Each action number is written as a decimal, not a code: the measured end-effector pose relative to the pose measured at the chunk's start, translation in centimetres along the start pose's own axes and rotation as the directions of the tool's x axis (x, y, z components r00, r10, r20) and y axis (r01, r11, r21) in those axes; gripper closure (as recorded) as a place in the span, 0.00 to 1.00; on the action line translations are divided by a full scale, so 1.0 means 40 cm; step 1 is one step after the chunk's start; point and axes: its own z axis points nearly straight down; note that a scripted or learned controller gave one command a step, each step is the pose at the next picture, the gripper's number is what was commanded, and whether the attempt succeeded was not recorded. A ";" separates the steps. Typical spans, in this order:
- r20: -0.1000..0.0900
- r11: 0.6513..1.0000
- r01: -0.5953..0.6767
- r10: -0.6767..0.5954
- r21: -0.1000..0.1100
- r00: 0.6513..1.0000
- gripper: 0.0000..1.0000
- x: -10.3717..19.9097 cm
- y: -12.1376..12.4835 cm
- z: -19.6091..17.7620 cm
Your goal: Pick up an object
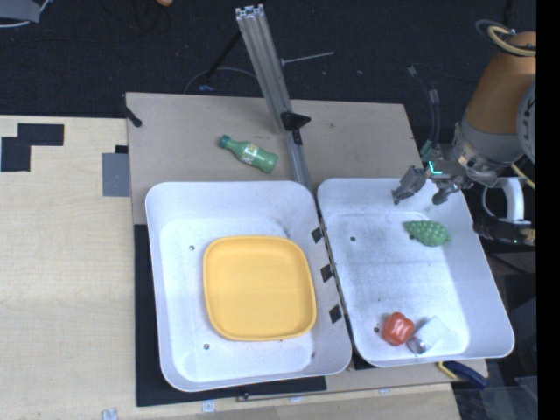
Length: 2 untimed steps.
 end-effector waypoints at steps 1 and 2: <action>0.000 1.000 0.000 0.000 0.000 1.000 0.00 0.000 0.000 0.000; -0.001 1.000 0.000 0.000 0.005 1.000 0.00 0.002 -0.006 0.159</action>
